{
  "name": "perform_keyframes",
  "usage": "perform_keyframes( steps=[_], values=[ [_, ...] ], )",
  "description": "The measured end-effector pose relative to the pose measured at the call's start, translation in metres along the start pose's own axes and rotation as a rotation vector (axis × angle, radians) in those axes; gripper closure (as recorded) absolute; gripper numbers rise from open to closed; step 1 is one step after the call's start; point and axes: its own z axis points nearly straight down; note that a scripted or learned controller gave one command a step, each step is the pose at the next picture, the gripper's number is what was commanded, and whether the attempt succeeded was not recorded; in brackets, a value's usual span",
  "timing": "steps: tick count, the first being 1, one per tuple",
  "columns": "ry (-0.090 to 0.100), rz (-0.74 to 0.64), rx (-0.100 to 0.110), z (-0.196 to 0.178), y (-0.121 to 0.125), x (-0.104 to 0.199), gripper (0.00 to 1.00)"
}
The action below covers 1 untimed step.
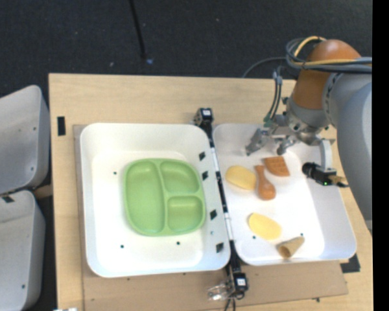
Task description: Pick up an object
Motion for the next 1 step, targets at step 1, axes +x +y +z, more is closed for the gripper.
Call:
perform_keyframes(
  steps=[1],
  values=[
    [-0.004, -0.002, -0.006, -0.0147, 0.0015, -0.0013, 1.00]
  ],
)
